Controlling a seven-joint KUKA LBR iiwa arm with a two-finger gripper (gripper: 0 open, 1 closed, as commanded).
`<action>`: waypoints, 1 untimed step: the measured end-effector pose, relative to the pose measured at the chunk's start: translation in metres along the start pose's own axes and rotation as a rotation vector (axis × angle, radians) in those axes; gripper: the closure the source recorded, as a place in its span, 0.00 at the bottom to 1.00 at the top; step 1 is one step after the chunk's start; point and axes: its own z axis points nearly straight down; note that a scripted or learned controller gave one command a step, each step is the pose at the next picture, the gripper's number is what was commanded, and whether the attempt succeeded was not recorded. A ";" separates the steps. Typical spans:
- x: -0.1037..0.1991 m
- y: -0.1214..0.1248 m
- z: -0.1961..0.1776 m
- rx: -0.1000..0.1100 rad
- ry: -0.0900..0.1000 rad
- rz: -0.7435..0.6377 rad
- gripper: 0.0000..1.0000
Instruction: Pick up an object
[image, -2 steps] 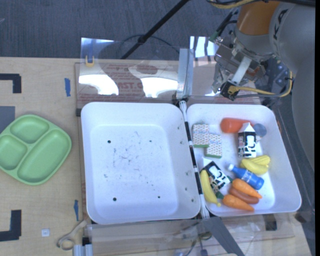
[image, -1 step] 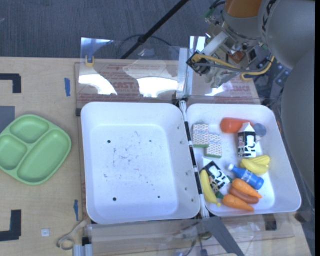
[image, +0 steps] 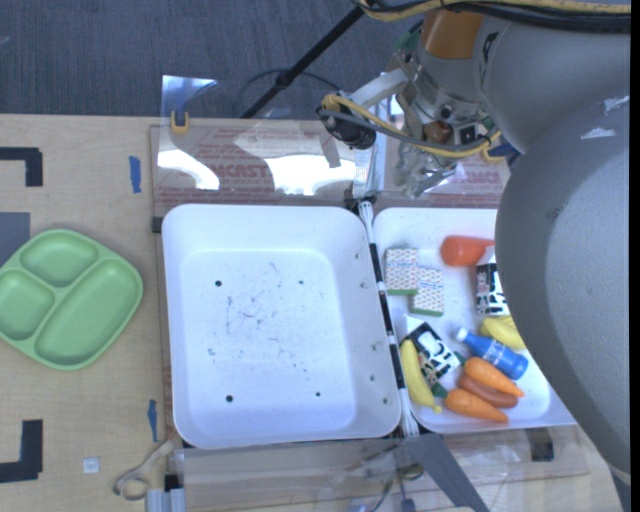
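Objects to pick are all packed in the right bin (image: 455, 225): 2 carrots (image: 490, 375) lying touching each other near its front edge, 1 blue bottle (image: 492, 350) just behind them, 1 banana (image: 412, 375) along the wall it shares with the left bin (image: 265, 320), 1 black-and-white packet (image: 435, 355) between banana and bottle, 2 patterned blocks (image: 410, 280) toward the back of that shared wall, 1 orange-red item (image: 465, 250) at the back, plus 1 black-and-white carton (image: 487, 288) and a yellow piece (image: 500, 328) at its far side, partly hidden by the arm. The yellow piece may be a second banana; can't confirm.

End effector (image: 420, 175) hangs above the back rim of the right bin, nothing between its fingers; whether they're spread or closed, can't tell from this angle.

Risks, my read:
- Clutter. Carrots, bottle and packet touch, so a descent there likely catches two things or shoves one aside.
- Carrots and bottle are round; could roll out of a pinch.
- Banana hugs the wall; a finger could hit the rim.
- Arm blocks the far side, so anything there is a blind grab.

Also on the worktop: 1 green divided plate (image: 65, 300), well beyond the left bin.
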 end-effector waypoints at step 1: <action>-0.007 0.002 0.008 0.000 -0.001 0.016 1.00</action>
